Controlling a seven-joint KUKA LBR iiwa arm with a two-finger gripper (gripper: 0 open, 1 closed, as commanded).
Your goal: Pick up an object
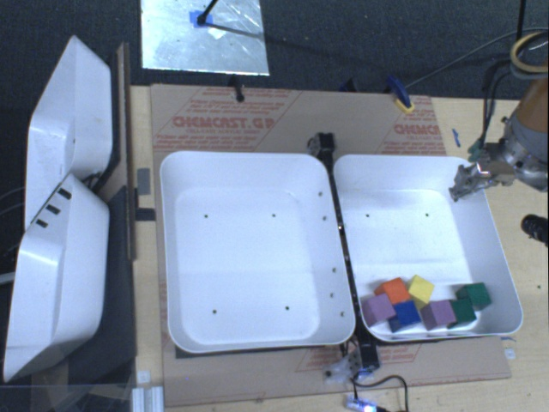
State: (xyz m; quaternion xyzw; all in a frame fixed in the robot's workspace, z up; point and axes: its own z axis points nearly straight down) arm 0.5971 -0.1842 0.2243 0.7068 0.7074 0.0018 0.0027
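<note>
at the right bin's [502,256] far right rim: gripper [464,183], small and blurred, finger state unreadable; blocks [425,303] clustered at its near edge.

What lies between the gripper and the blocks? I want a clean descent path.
In the camera view, only bare white floor of the right bin separates the gripper from the blocks, clustered at its near edge.
</note>
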